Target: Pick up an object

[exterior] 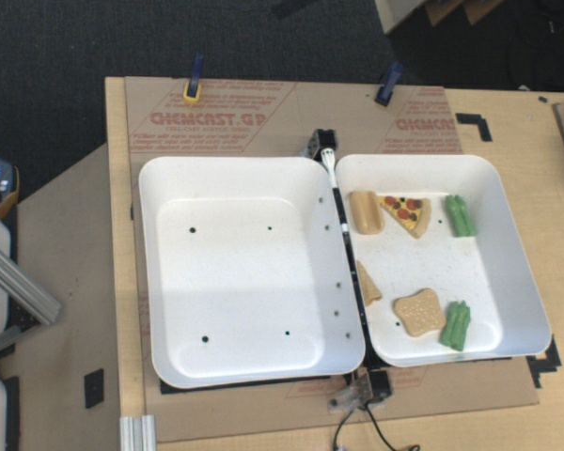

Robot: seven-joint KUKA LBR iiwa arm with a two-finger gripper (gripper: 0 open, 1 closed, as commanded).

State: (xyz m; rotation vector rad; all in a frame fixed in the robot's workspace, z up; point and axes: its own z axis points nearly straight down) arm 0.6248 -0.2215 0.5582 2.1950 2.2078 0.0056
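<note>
The right bin (508,252) holds several toy food pieces. A tan bread roll (364,211) lies at its far left, with a pizza slice (405,212) just to its right and a green vegetable (460,215) beyond that. Near the front lie a slice of toast (419,312) and a second green vegetable (455,325) touching its right side. A small tan piece (367,284) rests against the bin's left wall.
The left bin (169,252) sits beside the right one on a brown cardboard sheet (122,158). Two clamps (194,81) (389,84) hold the sheet's far edge. A metal rail (19,285) stands at the left.
</note>
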